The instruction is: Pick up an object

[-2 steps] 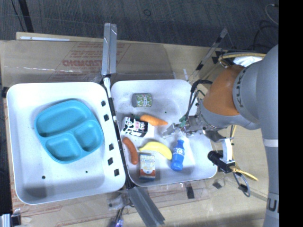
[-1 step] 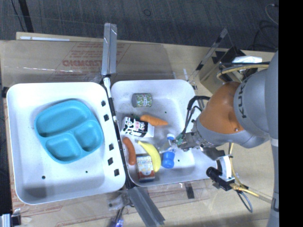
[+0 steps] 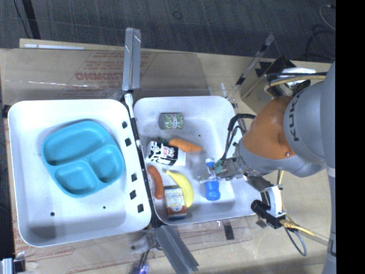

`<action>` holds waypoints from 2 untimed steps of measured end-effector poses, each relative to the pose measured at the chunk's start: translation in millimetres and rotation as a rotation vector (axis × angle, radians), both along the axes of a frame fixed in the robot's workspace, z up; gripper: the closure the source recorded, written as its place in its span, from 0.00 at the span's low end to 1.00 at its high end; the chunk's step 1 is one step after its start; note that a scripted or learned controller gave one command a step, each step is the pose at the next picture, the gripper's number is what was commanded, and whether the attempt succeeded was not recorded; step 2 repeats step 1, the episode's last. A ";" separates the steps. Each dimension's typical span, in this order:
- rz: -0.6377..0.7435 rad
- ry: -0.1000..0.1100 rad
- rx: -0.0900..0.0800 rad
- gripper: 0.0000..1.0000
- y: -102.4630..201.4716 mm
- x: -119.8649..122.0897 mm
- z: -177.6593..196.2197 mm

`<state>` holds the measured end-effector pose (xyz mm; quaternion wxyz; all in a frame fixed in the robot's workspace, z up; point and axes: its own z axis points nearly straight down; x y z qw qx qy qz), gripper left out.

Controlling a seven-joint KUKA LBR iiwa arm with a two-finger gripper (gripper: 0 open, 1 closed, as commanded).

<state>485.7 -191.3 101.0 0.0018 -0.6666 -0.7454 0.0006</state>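
A: What's in the R white shallow bin (image 3: 188,103)?
B: Small olive-green round tin (image 3: 171,120) near the back. Below it an orange carrot-shaped toy (image 3: 186,145), then a black-and-white printed packet (image 3: 166,153) by the divider. Front-left: red-orange sausage-shaped toy (image 3: 155,181), yellow plastic banana (image 3: 182,186) beside it, tip over a brown bottle w/ red-yellow label (image 3: 175,202). Label text too small to read.
A: And the arm?
B: Grey arm w/ orange band (image 3: 268,138) reaches in from the R. Two-finger gripper (image 3: 214,171) sits low in the bin, right at a small blue plastic cup-shaped piece (image 3: 212,189). Fingers mostly hidden by wrist & cabling; can't tell if jaws are open, closed or on the blue piece. Blue bit near the wrist could be part of the piece or the gripper, unclear.
A: L bin?
B: L white shallow bin (image 3: 34,210) has a blue three-compartment plastic tray (image 3: 83,156), tilted. The arm's elbow is cut off at the frame's R.
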 end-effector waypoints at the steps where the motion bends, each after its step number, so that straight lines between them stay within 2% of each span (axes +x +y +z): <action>1: -0.239 -0.002 -0.002 1.00 44.3 -5.2 95.9; 2: -0.239 -0.002 -0.002 1.00 44.3 -5.2 95.9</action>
